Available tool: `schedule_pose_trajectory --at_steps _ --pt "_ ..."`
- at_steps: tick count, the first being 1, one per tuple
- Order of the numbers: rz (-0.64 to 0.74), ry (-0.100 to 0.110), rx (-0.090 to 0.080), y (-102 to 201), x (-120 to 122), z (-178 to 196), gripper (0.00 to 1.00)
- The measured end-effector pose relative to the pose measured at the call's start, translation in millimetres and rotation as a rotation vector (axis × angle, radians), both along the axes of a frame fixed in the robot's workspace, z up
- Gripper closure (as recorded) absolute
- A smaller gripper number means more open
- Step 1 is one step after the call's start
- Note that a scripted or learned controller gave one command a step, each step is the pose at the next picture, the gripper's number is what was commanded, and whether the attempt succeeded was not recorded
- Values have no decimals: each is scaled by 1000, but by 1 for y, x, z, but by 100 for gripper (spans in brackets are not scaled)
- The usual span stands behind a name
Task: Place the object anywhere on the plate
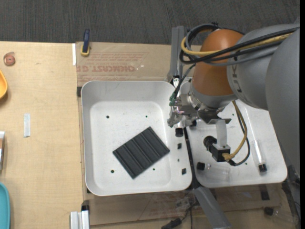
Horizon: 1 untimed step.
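At the near edge of the table [38, 175], a corner of something teal [4, 206] showed at the left. Just beyond, the left bin [90, 142] held a dark ribbed rectangular plate [141, 151], lying flat and turned at a slant in the bin's near-right part. The right bin [267, 171] lay beside it, their inner rims touching; a pale, slim marker-like object [258, 154] rested near its right wall, well apart from the plate. Farther in, the tool [180, 120] hung over the seam between the two bins, near the left bin's far-right corner; whether it was open or closed could not be told, as the wrist hid it from above. The grey arm [271, 66] with its orange band [217, 63] reached in from the right, yellow and black cables looped over it. Behind the left bin lay brown cardboard [124, 63] printed with red letters, a small blue and yellow clamp [86, 43] at its far-left corner. An orange object [2, 86] showed at the table's left edge.
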<state>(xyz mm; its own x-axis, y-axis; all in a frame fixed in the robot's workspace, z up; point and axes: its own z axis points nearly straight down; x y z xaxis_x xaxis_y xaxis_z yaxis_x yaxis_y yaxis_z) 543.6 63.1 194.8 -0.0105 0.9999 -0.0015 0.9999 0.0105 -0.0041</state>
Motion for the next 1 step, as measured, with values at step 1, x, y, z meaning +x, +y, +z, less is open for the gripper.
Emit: schedule_pose_trajectory --at_steps 1 --pt "516 -3 1 6 68 -4 100"
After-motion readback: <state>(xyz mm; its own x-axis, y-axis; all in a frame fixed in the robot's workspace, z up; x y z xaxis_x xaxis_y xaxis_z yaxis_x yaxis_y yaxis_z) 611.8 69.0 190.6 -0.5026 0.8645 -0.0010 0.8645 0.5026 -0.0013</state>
